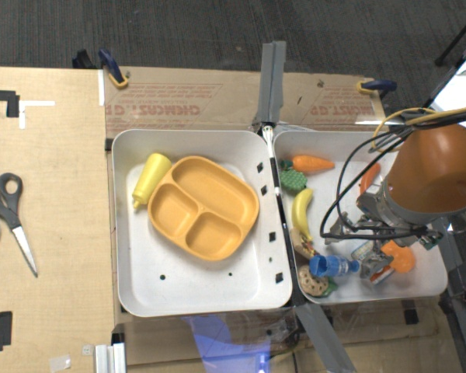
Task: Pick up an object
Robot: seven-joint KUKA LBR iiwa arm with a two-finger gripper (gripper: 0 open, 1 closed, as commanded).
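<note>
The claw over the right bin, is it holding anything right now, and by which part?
Cannot be told. The claw sits low in the right bin among small toys, with the arm hiding the view of any hold.

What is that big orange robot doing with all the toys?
The robot arm is reaching down into the right bin, trying to pick something up. Its gripper is low among the toys, near a small orange toy and a blue toy. A banana, a carrot and a green toy lie nearby. The left bin holds a yellow divided plate and a yellow bottle.
</note>
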